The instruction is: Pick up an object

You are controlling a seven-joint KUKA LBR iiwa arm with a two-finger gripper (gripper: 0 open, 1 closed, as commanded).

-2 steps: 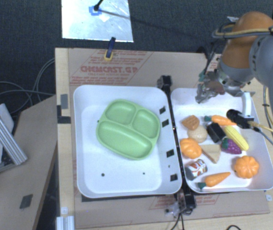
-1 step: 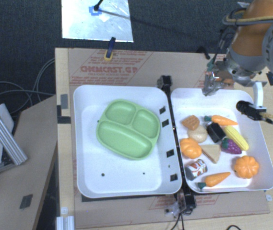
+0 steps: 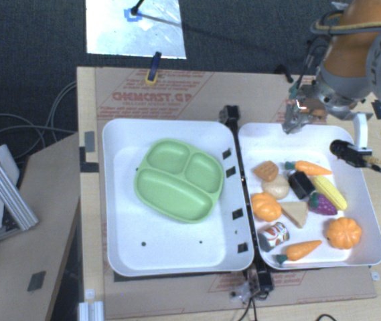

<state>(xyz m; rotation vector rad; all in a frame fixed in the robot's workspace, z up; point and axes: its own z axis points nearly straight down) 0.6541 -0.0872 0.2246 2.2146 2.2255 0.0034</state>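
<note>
The right white bin [image 3: 371, 243] holds several toy foods: a carrot [image 3: 313, 168], a yellow corn cob [image 3: 330, 190], purple grapes [image 3: 323, 205], a small pumpkin [image 3: 343, 233], a second carrot [image 3: 301, 249], a can [image 3: 274, 235], an orange fruit [image 3: 266, 206], a bread wedge [image 3: 296, 213], a black block [image 3: 300, 184] and a brown biscuit [image 3: 266, 171]. My gripper [image 3: 296, 121] hangs above the bin's far left corner, apart from all of them, with nothing seen between its fingers.
The left white bin [image 3: 120, 246] holds a green divided plate [image 3: 179, 179]. A black divider [image 3: 239, 179] runs between the bins. The arm's grey and orange body [image 3: 361, 39] fills the upper right. A black-tipped part [image 3: 347, 152] juts over the right bin's far edge.
</note>
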